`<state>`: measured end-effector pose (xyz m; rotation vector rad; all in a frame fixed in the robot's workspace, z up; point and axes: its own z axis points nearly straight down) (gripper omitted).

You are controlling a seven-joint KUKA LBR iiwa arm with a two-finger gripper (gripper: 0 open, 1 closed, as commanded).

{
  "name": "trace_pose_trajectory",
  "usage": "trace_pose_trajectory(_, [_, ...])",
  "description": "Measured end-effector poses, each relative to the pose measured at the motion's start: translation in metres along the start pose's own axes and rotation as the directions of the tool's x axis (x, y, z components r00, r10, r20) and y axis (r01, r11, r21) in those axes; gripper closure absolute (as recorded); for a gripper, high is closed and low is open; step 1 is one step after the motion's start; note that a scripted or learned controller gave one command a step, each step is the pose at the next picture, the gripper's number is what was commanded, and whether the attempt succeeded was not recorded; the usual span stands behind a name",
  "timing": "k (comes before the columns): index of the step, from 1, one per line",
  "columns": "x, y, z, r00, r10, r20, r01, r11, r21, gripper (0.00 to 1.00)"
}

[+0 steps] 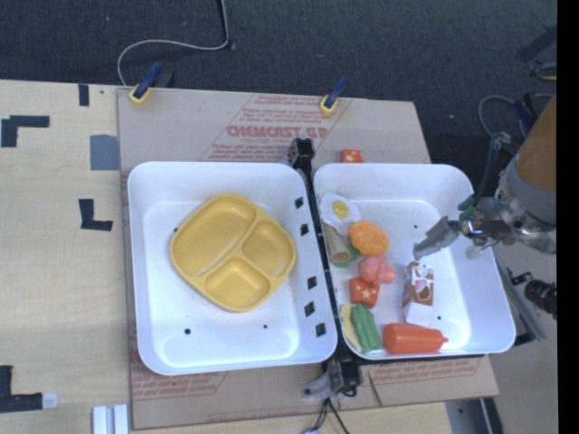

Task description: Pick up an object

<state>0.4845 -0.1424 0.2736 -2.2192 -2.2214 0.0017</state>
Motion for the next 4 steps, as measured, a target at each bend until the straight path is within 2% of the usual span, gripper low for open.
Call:
trace_pose_trajectory(1, [0.074,0.051,0.094,1.0,-0.006,-0.002,0.006,1.0,0.002,0.0])
trace_pose_trajectory(2, [0.03,0.08,0.193,1.0,0.002,0.002,-0.002,1.0,-0.003,0.0])
trace_pose_trajectory(3, [0.045,0.156,0.186,1.0,-0.004,0.002,0.004,1.0,-0.003,0.0])
trace_pose_trajectory(4, [0.045,0.154,0.176,1.0,-0.002,0.0,0.002,1.0,-0.001,1.0])
